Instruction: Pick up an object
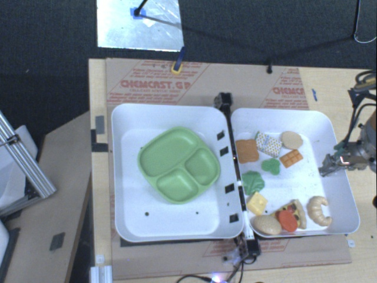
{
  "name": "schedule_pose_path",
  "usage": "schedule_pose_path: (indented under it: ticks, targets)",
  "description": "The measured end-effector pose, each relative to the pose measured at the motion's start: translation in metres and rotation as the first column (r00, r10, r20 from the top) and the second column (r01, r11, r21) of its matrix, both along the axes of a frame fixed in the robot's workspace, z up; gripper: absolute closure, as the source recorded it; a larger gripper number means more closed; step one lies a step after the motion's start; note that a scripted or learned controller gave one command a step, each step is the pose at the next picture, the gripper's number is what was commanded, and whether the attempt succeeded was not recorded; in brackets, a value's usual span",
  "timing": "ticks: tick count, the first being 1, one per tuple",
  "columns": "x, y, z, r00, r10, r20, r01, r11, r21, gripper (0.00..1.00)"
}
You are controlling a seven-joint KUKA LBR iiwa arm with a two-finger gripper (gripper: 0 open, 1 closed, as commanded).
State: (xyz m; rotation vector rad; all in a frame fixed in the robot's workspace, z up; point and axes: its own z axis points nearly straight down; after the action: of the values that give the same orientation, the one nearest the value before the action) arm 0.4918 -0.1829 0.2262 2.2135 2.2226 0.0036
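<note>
Dark carpet surrounds the counter, which carries two white bins side by side. Left bin: one green divided plate. Right bin: toy foods, among them a croissant, a slice of toast and a cheese wedge. End effector sits at the right bin's right rim, above the croissant and apart from it; nothing visible in its grasp; its opening cannot be told.
</note>
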Motion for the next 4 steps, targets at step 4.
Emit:
schedule_pose_path:
  ticks: [4]
  targets:
    - [0.111,0.164,0.002,1.000,0.004,-0.001,-0.004,1.000,0.002,1.00]
